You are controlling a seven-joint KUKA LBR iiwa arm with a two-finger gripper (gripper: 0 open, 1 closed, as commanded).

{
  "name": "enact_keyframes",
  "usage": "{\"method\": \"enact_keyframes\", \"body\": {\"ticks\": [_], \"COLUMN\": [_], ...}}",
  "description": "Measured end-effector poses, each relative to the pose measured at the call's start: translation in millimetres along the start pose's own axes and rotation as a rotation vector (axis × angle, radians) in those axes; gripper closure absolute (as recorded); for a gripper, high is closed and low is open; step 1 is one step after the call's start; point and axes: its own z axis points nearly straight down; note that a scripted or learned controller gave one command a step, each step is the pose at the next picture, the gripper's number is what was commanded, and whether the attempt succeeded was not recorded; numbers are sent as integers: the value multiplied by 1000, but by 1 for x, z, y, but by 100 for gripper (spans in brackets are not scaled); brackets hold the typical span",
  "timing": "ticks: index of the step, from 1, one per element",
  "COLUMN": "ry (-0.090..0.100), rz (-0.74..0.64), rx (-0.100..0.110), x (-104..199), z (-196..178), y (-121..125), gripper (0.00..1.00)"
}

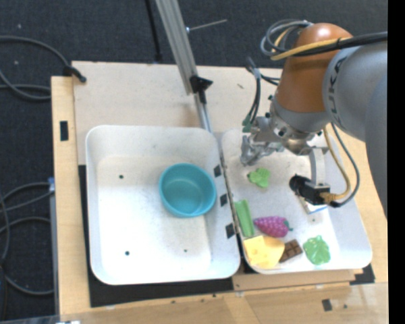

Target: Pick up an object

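My gripper (248,155) hangs over the back left part of the right bin (354,238), its fingertips just above and left of a small light green leafy toy (260,177). Nothing shows between the fingers. Further forward in the same bin lie a green stick-shaped piece (243,216), a purple grape bunch (272,225), a yellow cheese wedge (262,251), a small brown chocolate piece (292,250) and a green leaf-shaped toy (316,249). A teal bowl (187,190) sits in the left bin (115,181).
A slanted metal post (182,49) rises behind the bins near their shared wall. The bench's wooden top (121,90) shows behind the left bin. The objects crowd the front left corner of the right bin.
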Motion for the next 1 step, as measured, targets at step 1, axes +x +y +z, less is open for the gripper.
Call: {"method": "enact_keyframes", "body": {"ticks": [1], "ry": [2], "rz": [-2], "rx": [1], "x": [59], "z": [-9], "y": [-12], "gripper": [100]}}
